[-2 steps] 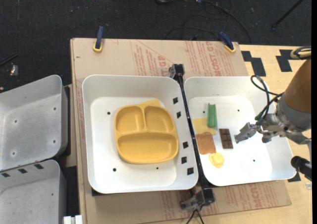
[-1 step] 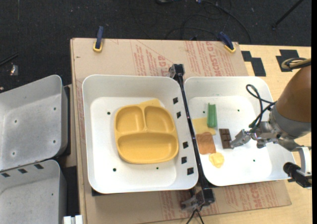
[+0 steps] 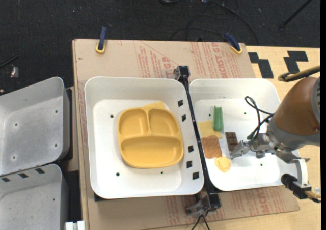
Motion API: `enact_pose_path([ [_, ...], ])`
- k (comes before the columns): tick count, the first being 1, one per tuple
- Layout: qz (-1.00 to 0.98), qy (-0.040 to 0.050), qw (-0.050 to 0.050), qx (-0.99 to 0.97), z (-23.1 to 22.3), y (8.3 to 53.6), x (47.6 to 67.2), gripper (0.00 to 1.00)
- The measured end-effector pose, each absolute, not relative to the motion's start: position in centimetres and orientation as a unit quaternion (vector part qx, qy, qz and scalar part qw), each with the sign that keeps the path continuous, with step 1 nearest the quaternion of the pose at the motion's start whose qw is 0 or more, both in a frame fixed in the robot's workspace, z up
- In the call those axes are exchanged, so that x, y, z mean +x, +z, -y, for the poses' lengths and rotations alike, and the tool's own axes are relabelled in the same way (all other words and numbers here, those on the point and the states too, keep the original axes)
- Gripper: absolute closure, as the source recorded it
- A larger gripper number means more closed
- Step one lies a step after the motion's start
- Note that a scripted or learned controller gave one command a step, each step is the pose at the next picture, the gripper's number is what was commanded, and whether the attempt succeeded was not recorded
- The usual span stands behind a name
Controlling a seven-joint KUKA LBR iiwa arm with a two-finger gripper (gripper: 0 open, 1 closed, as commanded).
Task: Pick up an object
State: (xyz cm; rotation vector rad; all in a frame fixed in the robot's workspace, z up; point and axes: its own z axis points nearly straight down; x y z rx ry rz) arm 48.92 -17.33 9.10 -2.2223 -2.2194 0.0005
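The right bin (image 3: 265,178) holds several small items near its left side: a green stick (image 3: 218,118), a pale yellow flat piece (image 3: 205,127), a brown rectangular slab (image 3: 211,147), a dark brown block (image 3: 232,140) and a yellow lump (image 3: 222,163). My gripper (image 3: 238,149) reaches in from the right and sits low, just right of the dark brown block and above the yellow lump. Its fingers point left toward these items, and I see nothing between them.
A yellow divided tray (image 3: 151,137) lies in the left bin (image 3: 102,122). A black divider rail (image 3: 192,122) runs between the bins. Black cables (image 3: 254,114) loop from the wrist over the right bin. Grey lids (image 3: 30,122) lie at the far left.
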Motion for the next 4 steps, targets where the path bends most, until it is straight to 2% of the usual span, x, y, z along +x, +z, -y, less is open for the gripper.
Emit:
enact_pose_path([
  [1, 0.706, 0.0000, 0.000, -0.708, 17.3, 10.2, 48.9, 1.00],
  [2, 0.708, -0.0004, -0.001, -0.706, 17.5, 15.4, 50.0, 1.00],
  [3, 0.708, -0.0006, -0.001, -0.706, 17.5, 19.6, 49.7, 1.00],
  [4, 0.708, -0.0009, -0.002, -0.706, 17.4, 24.7, 50.8, 1.00],
])
